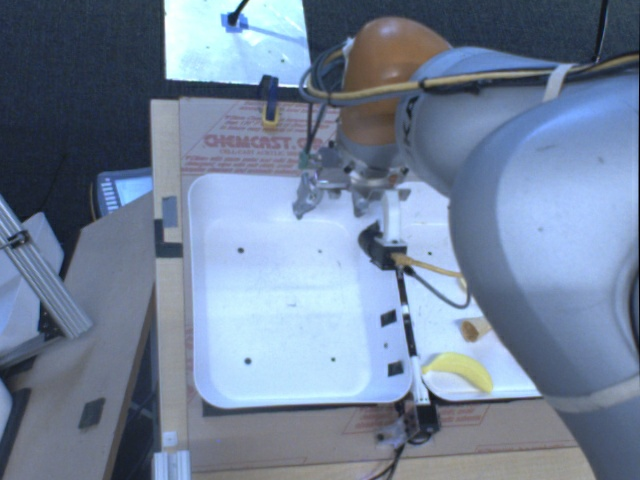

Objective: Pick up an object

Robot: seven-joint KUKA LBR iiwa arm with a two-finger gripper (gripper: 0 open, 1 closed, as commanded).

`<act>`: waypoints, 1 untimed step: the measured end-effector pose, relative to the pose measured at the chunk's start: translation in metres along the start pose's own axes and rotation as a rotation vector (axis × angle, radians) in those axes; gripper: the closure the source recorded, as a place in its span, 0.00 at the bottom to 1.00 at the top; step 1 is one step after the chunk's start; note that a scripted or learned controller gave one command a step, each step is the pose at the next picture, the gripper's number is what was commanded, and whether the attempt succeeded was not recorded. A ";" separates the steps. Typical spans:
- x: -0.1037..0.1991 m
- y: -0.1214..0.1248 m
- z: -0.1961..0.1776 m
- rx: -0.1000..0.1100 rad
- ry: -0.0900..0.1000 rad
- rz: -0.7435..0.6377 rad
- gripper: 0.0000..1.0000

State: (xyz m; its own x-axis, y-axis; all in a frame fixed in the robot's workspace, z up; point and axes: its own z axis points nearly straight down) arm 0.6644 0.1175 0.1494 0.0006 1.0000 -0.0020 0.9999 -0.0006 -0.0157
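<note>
**Inspector:** Report from the near edge outward.

**Operator:** Nearest me, in the right bin (440,393), I have a yellow banana (460,370) lying by the front rim, just beside the divider between the two bins. Its long axis runs roughly left to right, slightly curved, with the right-hand tip a little lower. Just behind it sits a small tan piece (473,328), apart from the banana; I cannot tell what it is.

**Inspector:** And the left bin?

**Operator:** The left bin (215,298) shows bare white floor with a few dark specks. Nothing there I would try for.

**Inspector:** Position of the pincer?

**Operator:** The pincer (334,200) hangs over the far edge of the left bin, close to the divider, beneath the orange band. Its fingers stand apart and I see nothing between them, so I log it as open and unloaded.

**Inspector:** The relation that matters?

**Operator:** The banana lies well apart from the pincer, toward me and to the right, across the divider. In my judgement the arm must travel forward into the right bin, then close across the banana's short width.
</note>
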 end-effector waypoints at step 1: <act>-0.090 0.005 -0.037 -0.020 -0.002 0.006 0.00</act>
State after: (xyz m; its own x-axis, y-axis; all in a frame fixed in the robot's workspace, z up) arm 0.6695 0.0278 0.1867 0.0066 1.0000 -0.0040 1.0000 -0.0066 0.0043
